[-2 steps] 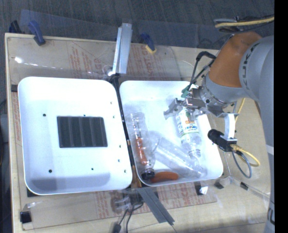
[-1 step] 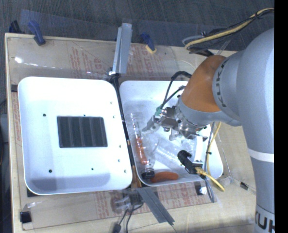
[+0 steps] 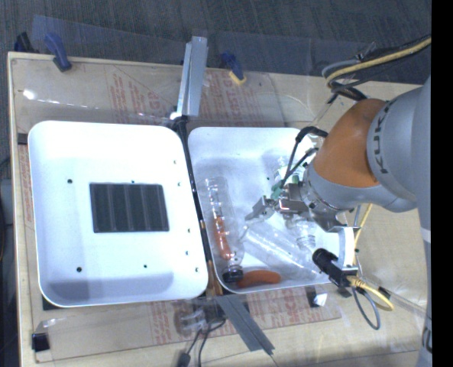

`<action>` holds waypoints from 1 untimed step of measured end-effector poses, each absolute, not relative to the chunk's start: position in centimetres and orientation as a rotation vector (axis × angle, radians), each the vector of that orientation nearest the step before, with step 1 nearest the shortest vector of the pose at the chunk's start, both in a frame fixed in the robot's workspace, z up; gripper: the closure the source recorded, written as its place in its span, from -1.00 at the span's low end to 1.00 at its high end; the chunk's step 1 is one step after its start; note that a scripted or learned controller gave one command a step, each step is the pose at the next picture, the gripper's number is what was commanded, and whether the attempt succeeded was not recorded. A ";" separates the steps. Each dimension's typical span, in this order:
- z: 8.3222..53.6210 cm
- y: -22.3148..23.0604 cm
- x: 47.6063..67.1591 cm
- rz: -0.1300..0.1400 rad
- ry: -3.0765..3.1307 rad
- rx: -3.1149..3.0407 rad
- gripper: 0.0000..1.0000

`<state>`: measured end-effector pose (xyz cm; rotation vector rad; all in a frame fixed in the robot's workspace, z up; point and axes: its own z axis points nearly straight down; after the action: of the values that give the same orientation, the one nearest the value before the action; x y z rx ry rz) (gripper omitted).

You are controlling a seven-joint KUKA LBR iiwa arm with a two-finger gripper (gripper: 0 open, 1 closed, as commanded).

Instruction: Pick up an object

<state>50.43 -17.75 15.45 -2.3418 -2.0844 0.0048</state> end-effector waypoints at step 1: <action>18.2 -19.8 52.6 0.003 -2.154 -2.282 -1.00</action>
<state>52.63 -19.79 18.16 -2.2823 -2.1541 0.0025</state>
